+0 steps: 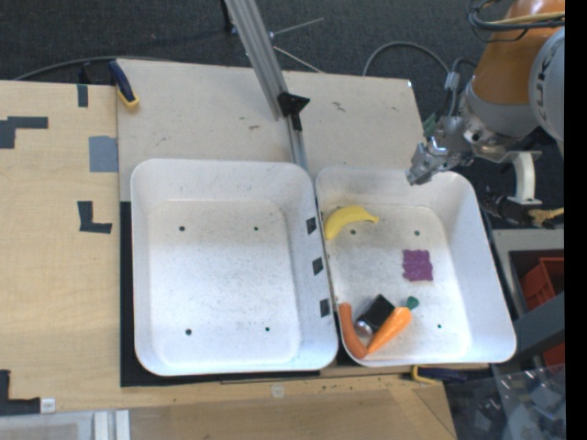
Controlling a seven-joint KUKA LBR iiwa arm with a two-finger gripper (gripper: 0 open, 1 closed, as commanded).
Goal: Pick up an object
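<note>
Gripper [424, 170]: hung over the far right corner of the right bin [477, 246], nothing between its fingers; opening could not be told. Banana [348, 219]: in that bin, just left of and nearer than the gripper. Purple piece [417, 265]: well nearer. Carrot [389, 329], black block [374, 313]: by the near wall, farthest from the gripper.

banana [349, 219] behind carrot [389, 329], right bin [477, 246]
</note>
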